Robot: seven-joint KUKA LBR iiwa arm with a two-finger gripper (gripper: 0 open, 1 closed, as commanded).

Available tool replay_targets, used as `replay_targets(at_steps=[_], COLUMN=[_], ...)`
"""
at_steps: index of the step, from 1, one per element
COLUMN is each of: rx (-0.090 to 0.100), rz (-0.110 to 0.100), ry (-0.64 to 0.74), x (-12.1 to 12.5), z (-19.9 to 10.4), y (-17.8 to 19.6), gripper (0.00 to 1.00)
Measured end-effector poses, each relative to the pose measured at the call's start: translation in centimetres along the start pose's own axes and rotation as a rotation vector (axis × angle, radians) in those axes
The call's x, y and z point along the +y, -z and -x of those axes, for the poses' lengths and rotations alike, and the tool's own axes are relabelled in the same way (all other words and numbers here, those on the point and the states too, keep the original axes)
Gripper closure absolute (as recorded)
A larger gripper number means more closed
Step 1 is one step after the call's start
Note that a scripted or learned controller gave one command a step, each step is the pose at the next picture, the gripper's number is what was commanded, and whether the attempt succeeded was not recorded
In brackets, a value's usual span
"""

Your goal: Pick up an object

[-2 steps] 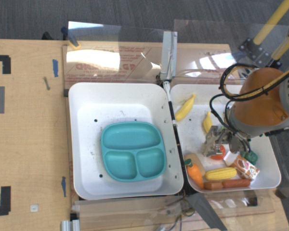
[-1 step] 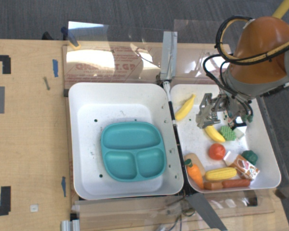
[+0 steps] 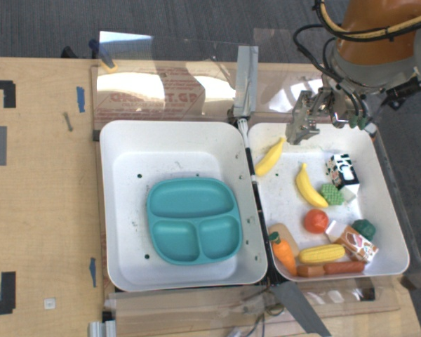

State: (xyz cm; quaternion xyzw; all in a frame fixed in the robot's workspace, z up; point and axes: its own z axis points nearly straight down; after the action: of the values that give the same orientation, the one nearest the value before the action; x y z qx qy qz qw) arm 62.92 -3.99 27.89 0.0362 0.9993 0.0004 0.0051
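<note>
Plywood tabletop (image 3: 35, 209) carries two white bins. On the left bin's (image 3: 119, 146) floor rests a teal divided plate (image 3: 193, 218). Over the right bin's (image 3: 386, 209) far edge hangs the end effector (image 3: 303, 133), nothing between its fingers, though their spread cannot be told. Just beside it lies a yellow banana (image 3: 269, 157), tilted against the bin's left wall.

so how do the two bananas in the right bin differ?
The upper banana lies against the bin's left wall, near the claw, tilted up to the right. The lower banana lies mid-bin, tilted the other way, touching a green toy. Both are yellow, curved and alike in size.
</note>
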Motion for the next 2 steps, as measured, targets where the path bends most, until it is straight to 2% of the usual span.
replay_targets(at_steps=[1, 2], rx=[0.006, 0.009], rz=[-0.002, -0.002], ry=[-0.293, -0.351], x=[2.6, 7.1], z=[-4.5, -12.3], y=[4.1, 3.2], gripper=[1.00, 1.00])
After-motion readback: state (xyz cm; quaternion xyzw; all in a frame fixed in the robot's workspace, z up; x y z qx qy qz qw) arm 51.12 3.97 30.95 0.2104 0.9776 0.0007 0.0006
